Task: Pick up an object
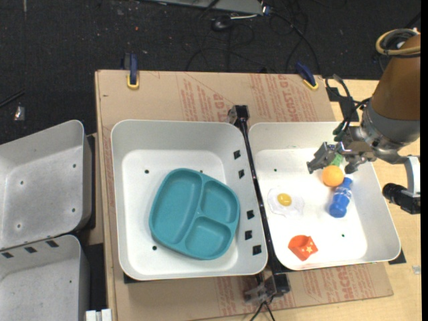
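My bench is topped with a sheet of brown cardboard (200, 89) printed with faded red lettering, held at its far edge by two clamps (132, 72), one toward the left and one toward the right. Directly on it sit two shallow white bins, touching along a dark divider that runs from far to near. The left bin (127, 179) and the right bin (294, 139) together cover most of the sheet, leaving bare cardboard showing along the far side, the left side and a strip along the near edge.
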{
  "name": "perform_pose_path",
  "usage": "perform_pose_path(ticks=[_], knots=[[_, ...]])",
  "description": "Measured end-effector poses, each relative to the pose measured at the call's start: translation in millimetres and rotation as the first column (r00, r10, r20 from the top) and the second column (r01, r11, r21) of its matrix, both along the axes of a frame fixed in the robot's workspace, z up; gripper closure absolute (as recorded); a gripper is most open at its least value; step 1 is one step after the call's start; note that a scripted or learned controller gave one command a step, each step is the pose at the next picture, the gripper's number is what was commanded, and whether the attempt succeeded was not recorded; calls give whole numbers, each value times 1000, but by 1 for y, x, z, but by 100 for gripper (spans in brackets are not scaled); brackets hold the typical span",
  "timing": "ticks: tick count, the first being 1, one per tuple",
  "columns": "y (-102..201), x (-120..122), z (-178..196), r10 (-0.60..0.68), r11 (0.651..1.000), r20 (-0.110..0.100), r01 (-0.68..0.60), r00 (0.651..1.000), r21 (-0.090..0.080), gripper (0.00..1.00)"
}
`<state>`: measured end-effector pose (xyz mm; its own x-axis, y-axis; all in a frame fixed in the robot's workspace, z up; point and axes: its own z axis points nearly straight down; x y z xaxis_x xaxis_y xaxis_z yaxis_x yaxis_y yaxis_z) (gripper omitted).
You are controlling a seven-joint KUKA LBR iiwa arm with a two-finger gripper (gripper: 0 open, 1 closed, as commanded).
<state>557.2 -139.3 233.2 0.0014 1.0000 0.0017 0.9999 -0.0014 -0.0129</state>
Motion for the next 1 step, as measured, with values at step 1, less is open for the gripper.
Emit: perform_pose_path(ticks=[1], knots=[[0, 3, 7, 3, 1000, 12, -3, 1000, -2, 0]])
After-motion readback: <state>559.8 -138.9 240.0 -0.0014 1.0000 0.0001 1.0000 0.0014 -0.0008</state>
